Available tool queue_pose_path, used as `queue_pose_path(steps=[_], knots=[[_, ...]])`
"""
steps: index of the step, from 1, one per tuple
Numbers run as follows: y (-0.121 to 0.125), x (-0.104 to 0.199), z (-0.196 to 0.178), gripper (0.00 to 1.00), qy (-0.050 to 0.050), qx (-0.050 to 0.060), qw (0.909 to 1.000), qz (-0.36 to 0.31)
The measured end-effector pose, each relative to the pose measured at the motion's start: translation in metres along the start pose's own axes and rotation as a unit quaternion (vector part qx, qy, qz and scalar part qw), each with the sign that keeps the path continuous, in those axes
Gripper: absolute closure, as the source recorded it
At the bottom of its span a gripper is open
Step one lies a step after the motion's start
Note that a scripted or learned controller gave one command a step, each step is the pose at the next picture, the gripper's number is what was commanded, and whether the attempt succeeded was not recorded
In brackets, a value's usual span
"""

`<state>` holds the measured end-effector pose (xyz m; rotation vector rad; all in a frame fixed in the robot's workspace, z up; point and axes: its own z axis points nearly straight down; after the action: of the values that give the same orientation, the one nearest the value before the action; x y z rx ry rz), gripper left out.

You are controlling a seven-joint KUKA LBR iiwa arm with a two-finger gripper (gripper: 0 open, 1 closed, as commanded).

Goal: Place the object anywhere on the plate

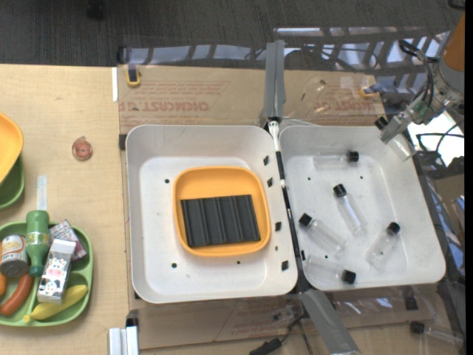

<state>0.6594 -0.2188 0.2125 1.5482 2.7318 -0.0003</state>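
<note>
Looking down at a slant, camera view: wood bench (59, 102) on the left, cardboard (192, 98) under two white bins, dark carpet (222, 6) beyond the far edge. The bins sit side by side, rims touching along a middle seam.

Left bin (148, 198): orange plate (222, 180) lies flat at centre, with a dark ridged insert (222, 222) covering most of its floor. Bare white bin floor shows on all four sides of the plate, so it is clear of the walls all round.

Right bin (414, 198): five clear vials with black caps, all lying down and apart from each other.
- far vial (332, 160), near the back wall
- centre vial (349, 209)
- left vial (321, 231), cap close to the seam
- right vial (382, 244)
- near vial (329, 263), cap close to the front rim; its body is faint

Open floor in the right bin lies mostly along the right wall and in the far left corner.

Arm (452, 58) enters at the upper right. Gripper (390, 126) hangs over the right bin's far right corner, well apart from every vial and from the plate. Too small and cluttered with cables to tell whether it is gripping anything.

Bench left edge: green tray (77, 291) of toy food, yellow bowl (7, 150), both well apart from the bins.
</note>
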Motion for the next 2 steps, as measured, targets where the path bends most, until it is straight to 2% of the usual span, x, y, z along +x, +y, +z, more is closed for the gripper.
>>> queue_pose_path(steps=[1, 2], knots=[[-0.001, -0.003, -0.111, 1.00, -0.001, 0.000, 0.9994, -0.035], [-0.002, -0.003, -0.010, 1.00, 0.000, -0.001, 0.9764, -0.216]])
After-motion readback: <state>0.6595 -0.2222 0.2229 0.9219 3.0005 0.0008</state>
